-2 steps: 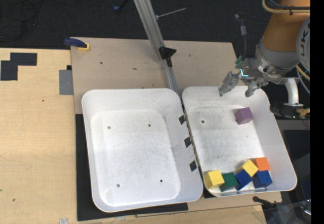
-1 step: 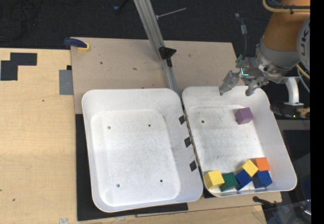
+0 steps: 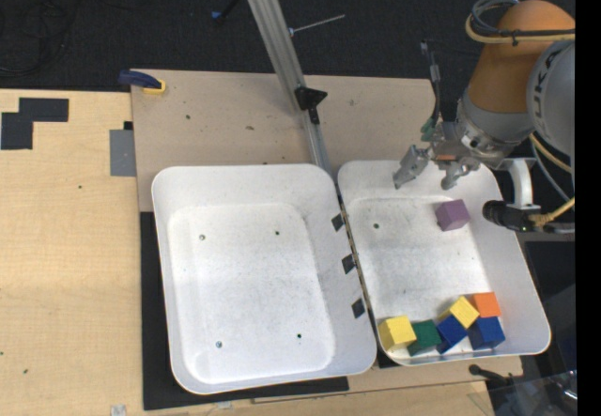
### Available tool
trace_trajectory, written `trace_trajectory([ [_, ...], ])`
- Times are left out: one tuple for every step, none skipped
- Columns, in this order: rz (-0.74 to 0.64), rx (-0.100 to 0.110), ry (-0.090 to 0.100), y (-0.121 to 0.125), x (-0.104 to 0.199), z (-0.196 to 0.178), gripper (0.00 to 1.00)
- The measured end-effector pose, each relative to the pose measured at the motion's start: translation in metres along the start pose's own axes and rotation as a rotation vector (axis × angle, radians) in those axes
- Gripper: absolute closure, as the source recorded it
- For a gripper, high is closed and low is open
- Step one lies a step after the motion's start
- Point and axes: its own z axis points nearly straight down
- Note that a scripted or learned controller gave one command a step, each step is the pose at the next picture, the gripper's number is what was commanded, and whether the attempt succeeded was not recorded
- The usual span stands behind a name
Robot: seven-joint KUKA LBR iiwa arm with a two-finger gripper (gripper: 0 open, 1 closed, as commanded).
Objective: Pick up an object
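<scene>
Overhead, the arm [image 3: 521,67] reaches in from the right, and its pincer [image 3: 430,172] hangs above the far edge of the right bin [image 3: 418,245]. Its 2 fingers are spread apart with nothing between them. A purple cube [image 3: 453,215] lies alone on that bin's floor, just beside the pincer on the near side and apart from it. Along the bin's near edge sits a tight cluster of blocks: a yellow block [image 3: 397,331], a green block [image 3: 423,337], a second yellow block [image 3: 463,312], an orange block [image 3: 485,303] and 2 blue blocks [image 3: 486,333], most touching their neighbours. To the left, the left bin [image 3: 246,278] rests beside it on the wooden worktop [image 3: 66,245].
</scene>
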Motion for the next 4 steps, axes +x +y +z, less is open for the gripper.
trace_trajectory([
  [0.005,0.002,0.000,-0.005,-0.007,0.050,0.00],
  [0.006,0.003,0.001,-0.006,-0.006,0.104,0.00],
  [0.010,-0.003,0.000,-0.005,-0.007,0.090,1.00],
  [0.004,-0.010,-0.001,-0.003,0.001,0.042,1.00],
])
